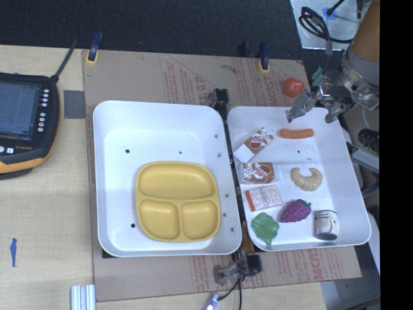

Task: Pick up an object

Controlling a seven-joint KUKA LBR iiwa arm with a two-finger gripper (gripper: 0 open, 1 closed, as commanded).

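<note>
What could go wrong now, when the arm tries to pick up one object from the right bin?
1. The pincer hangs over the far rim of the right bin, so a straight descent might hit the rim.
2. The sausage is thin and lies flat; the fingers may slide over it.
3. The three packets lie close together near the left wall, so a grasp there might push a neighbour.

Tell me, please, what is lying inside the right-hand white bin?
The right bin holds a sausage, croissant, purple grapes, green leaf, small can and three packets. Anything beneath them is covered.
</note>
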